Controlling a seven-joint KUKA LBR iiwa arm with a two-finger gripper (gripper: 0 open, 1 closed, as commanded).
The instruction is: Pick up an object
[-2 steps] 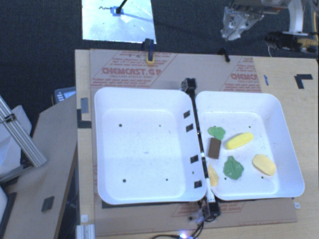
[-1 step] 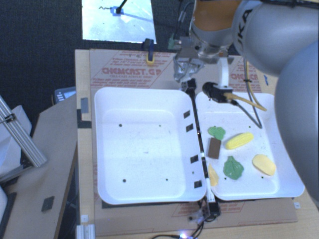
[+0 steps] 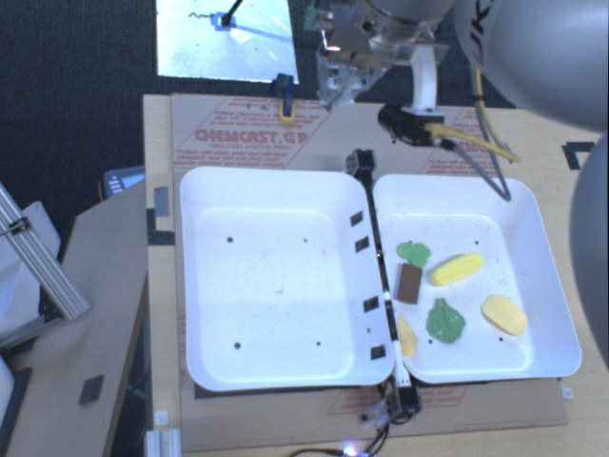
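The right bin (image 3: 533,246) holds several small objects. A yellow corn cob (image 3: 457,269) lies near its middle, with a small green leafy piece (image 3: 413,252) to its left and a brown block (image 3: 409,283) just below that. A larger green leafy piece (image 3: 444,322) sits lower down, a yellow oval piece (image 3: 503,314) lies to its right, and a pale yellow piece (image 3: 407,335) rests against the divider. My gripper (image 3: 340,82) hangs high at the top of the view, above the bench behind the bins and far from all the objects.
The left bin (image 3: 205,284) sits beside the right one, joined by a black clipped divider (image 3: 373,255). Yellow and grey cables (image 3: 476,150) run over the right bin's back rim. A shiny plate (image 3: 224,27) lies at the back left.
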